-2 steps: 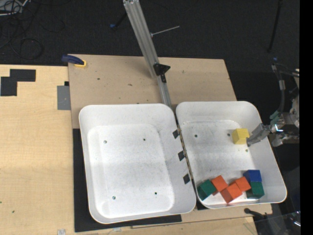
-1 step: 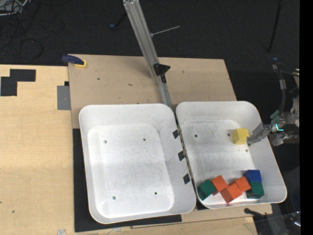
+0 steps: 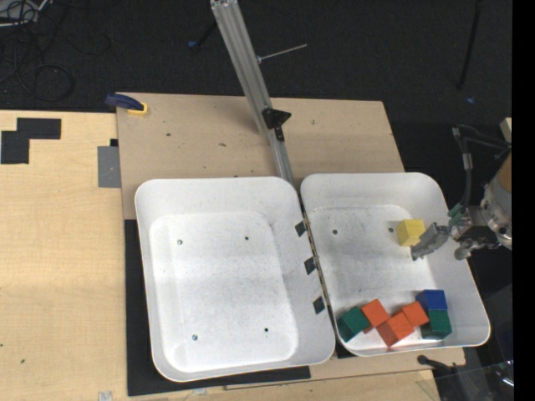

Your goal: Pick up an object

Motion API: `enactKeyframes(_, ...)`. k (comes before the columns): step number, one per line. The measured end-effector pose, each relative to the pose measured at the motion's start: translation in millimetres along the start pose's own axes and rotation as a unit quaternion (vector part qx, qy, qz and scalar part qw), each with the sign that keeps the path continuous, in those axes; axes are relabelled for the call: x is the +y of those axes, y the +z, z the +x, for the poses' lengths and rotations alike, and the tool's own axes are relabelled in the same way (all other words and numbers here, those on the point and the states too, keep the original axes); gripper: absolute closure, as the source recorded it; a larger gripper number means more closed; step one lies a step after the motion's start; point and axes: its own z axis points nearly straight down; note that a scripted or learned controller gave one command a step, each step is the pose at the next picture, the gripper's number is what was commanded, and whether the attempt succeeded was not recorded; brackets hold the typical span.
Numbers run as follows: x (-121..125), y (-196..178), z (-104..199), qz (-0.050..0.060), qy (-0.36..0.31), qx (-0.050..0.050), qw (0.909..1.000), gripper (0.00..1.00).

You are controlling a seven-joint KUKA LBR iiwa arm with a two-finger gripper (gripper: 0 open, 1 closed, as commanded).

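A yellow block (image 3: 410, 230) lies alone in the right bin (image 3: 368, 192), toward its right side. My gripper (image 3: 444, 246) reaches in over the bin's right rim, just right of the yellow block. Its fingers stand apart and open, with nothing between them; the nearer finger (image 3: 428, 241) is close beside the block's lower right corner. Along the bin's front edge sits a cluster of blocks: a green one (image 3: 354, 321), orange ones (image 3: 396, 328), a blue one (image 3: 432, 299) and another green one (image 3: 437, 325).
The left bin (image 3: 221, 278) adjoins the right one, with black clips (image 3: 308, 264) along the shared rim. A slanted aluminium rail (image 3: 248, 73) rises behind the bins. The wooden bench (image 3: 58, 249) extends to the left.
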Motion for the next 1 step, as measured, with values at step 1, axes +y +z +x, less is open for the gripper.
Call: enactKeyframes(1, 1.8, 44.3, 3.4, 0.0, 0.001, 0.0, 1.0, 0.0)
